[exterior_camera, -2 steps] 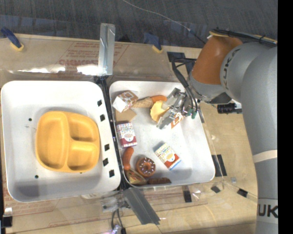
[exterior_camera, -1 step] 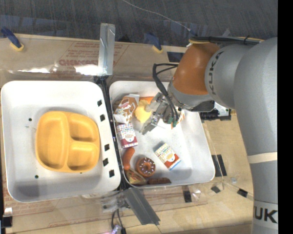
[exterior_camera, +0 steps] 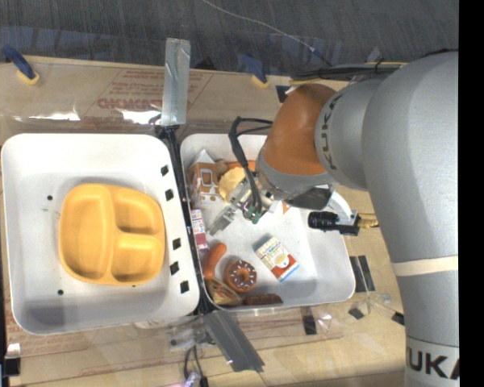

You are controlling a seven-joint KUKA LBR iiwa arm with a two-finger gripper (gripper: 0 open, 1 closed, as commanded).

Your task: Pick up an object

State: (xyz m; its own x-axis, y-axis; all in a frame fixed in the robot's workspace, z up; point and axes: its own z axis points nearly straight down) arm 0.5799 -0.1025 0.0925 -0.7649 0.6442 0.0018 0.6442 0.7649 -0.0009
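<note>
At the bench's near edge, the right-hand bin (exterior_camera: 339, 274) holds a scatter of small goods: a chocolate doughnut (exterior_camera: 242, 275) close to the front wall, a red sausage-shaped piece (exterior_camera: 214, 258) beside it, and a small printed carton (exterior_camera: 277, 259) lying flat, its long axis running diagonally from upper left to lower right. Just beyond, the gripper (exterior_camera: 226, 216) hangs low over the bin's left-middle floor, its fingers slightly apart with nothing visible between them. The approach appears under way, the grasp not yet made; the next move likely calls for settling over one item and closing on it, probably across the carton's short side. Farther back, packaged snacks (exterior_camera: 208, 180) crowd the rear left corner. In the left-hand bin (exterior_camera: 24, 240), a yellow divided tray (exterior_camera: 111, 234) sits alone, well apart.
</note>
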